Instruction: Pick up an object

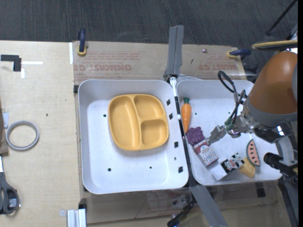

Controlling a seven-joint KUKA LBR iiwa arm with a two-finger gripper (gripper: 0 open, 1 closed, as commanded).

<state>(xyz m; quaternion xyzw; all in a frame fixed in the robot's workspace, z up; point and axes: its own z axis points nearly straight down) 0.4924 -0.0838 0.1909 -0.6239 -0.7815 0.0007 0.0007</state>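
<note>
Table: pale wood top carrying two white bins side by side; a roll of tape lies near its 9 o'clock edge

Left bin: holds a yellow divided plate, set toward 12 o'clock of the bin's middle

Right bin: holds all the small toys, gathered from its 9 o'clock wall round to its 5 o'clock corner

Arm: grey with an orange band, entering from 3 o'clock and reaching down over the middle of the right bin

End effector: low over the right bin, its fingers pointing toward 8 o'clock; they look slightly parted with nothing between them, so I take it as open and gripping nothing

Carrot: lying along the 9 o'clock wall of the right bin

Small carton: red and white, just at 7 o'clock of the end effector, touching the purple grapes at its 11 o'clock

Watermelon slice: at 4 o'clock of the end effector, near the bin's 3 o'clock rim

Black-and-white block and yellow wedge: together at the 5 o'clock corner

Step in hand, as judged: the approach, nothing lifted yet. Likeliest target is the grapes or the carton, both just beside the fingertips. Next move calls for dropping the fingers either side of one piece, closing, then lifting straight up; the two toys touch, so a grasp could nudge the neighbour
</note>
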